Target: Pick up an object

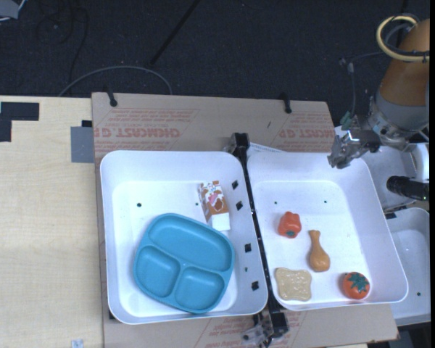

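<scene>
The right bin (333, 188) holds a red pepper (290, 225), a tan drumstick (318, 251), a slice of toast (293, 284) and a red tomato (355, 286). In the left bin (123, 187) lie a blue divided plate (183, 262) and a small snack packet (214, 200). My gripper (342, 153) hangs over the far right corner of the right bin, well above and behind the food. Nothing shows between its fingers.
A black divider (248, 216) runs between the two bins. Cardboard (203, 125) lies under them. The orange-banded arm (406, 78) rises at the upper right. A wooden bench top (36, 216) spreads to the left.
</scene>
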